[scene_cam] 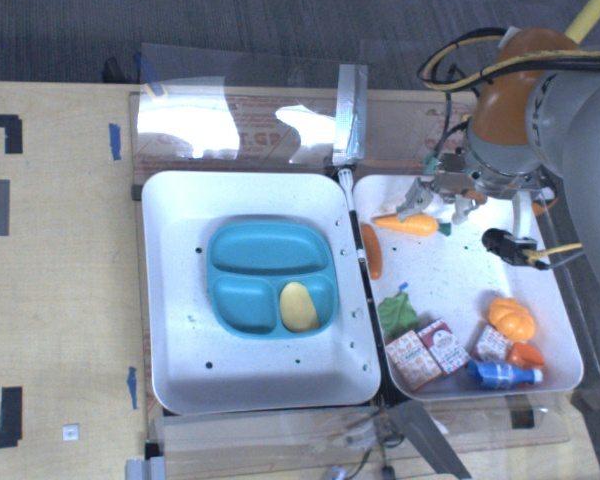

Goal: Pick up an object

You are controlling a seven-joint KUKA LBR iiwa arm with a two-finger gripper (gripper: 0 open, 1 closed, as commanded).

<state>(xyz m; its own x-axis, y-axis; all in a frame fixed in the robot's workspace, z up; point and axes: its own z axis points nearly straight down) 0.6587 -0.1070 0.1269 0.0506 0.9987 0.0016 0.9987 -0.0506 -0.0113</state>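
Left to right, then: left bin [170, 368] carries a blue divided tray [265, 253] with a yellow potato-like piece [299, 307] in its lower right compartment. Right bin [565, 368] has the carrot [407, 225] near its upper left, directly under the gripper [442, 196]; whether that tool is open or closed cannot be told. You want a straight descent, centred across the carrot's thick middle. Wooden bench [50, 298], dark floor beyond.

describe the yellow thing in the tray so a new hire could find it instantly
Start at the left white bin, which holds a blue divided tray. In the tray's lower right compartment lies a pale yellow, egg-shaped object. It is the lone item in that tray; every other object sits in the right bin.
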